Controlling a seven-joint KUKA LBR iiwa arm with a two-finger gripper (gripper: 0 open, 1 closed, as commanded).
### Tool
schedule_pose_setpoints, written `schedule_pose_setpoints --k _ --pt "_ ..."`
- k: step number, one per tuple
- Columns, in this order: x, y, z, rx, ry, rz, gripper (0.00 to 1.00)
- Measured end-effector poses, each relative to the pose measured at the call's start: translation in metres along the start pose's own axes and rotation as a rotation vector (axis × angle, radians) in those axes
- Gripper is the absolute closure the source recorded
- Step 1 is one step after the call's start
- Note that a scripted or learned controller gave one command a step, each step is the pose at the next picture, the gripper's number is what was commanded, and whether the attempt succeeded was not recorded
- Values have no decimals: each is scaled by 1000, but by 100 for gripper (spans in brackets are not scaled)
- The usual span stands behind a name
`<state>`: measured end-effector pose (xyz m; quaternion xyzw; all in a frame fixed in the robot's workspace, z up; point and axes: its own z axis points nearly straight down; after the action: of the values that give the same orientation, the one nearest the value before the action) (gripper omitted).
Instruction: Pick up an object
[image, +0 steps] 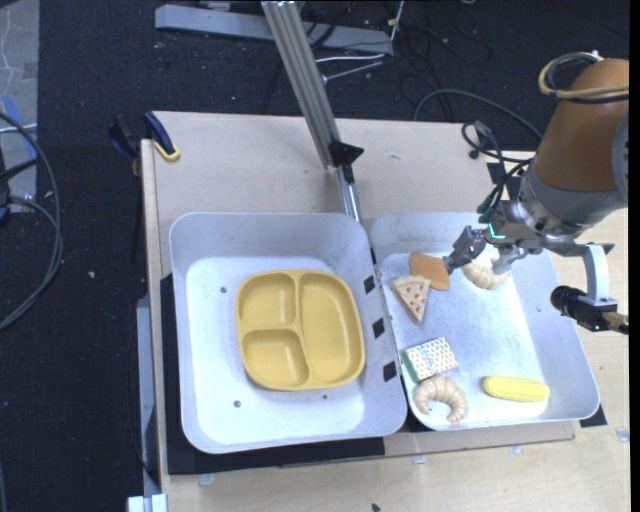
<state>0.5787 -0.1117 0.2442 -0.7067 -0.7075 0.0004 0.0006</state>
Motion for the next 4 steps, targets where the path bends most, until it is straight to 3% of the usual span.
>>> schedule_pose_setpoints --k 1,4 --pt "0 0 0 -1 0 0 0" --pt "13 -1 149 4 0 2 0"
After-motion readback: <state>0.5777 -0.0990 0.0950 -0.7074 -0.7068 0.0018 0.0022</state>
